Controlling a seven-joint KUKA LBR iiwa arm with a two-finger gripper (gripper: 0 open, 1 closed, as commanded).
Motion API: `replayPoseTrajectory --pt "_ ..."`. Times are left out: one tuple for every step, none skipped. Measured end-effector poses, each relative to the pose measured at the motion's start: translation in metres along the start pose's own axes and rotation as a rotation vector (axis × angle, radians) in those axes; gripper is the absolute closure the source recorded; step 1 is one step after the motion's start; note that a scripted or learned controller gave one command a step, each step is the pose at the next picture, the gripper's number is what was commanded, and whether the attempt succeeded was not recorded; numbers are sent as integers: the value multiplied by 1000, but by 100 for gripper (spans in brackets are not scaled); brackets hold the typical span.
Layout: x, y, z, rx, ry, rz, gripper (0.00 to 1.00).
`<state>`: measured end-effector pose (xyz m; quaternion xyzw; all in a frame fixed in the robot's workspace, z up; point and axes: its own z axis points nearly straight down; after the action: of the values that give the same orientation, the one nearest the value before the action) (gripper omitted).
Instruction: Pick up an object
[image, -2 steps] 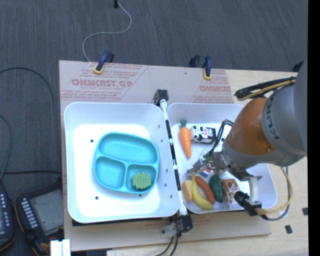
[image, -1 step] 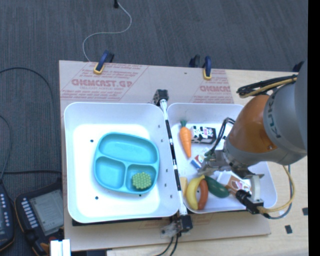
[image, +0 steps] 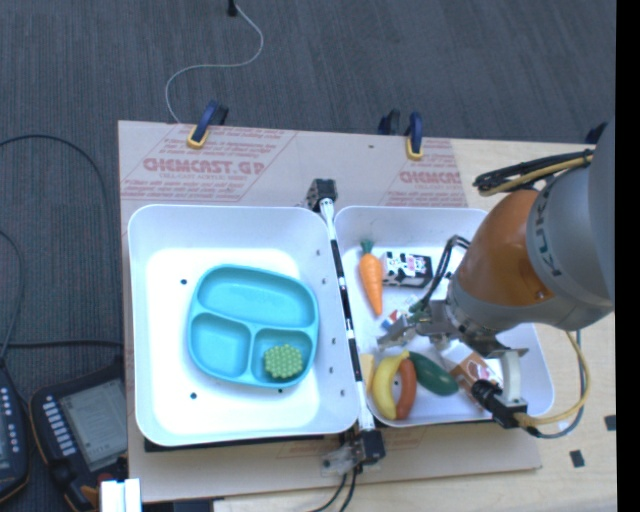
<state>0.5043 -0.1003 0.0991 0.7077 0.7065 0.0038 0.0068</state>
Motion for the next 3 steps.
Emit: replayPoseTrajectory --pt "0 0 -10 0 0 0 100" --pt "0 0 -9 0 0 0 0" --pt "-3 -7 11 8 3 -3 0"
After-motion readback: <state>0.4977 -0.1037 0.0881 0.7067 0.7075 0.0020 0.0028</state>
